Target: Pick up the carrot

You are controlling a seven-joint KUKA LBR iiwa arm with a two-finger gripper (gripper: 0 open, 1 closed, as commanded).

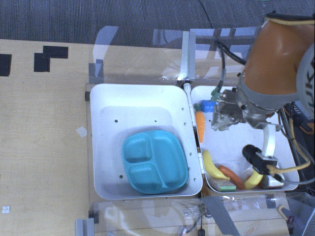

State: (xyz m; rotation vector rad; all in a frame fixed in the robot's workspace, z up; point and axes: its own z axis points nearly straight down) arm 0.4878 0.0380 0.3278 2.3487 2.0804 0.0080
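Note:
The carrot point(200, 125) is a short orange stick lying lengthwise against the left wall of the right bin point(231, 146), near its back corner. My gripper point(222, 118) hangs over the back of that bin, just right of the carrot and slightly above it, with a small gap between them. Nothing shows held in it. The orange-banded wrist covers the bin's back right part.
A blue object point(207, 105) lies behind the carrot. A yellow banana point(212, 165), an orange-red long piece point(231, 175), a green piece point(227, 186) and another yellow piece point(253, 180) lie along the right bin's front. The left bin point(113, 112) holds a blue divided plate point(154, 161).

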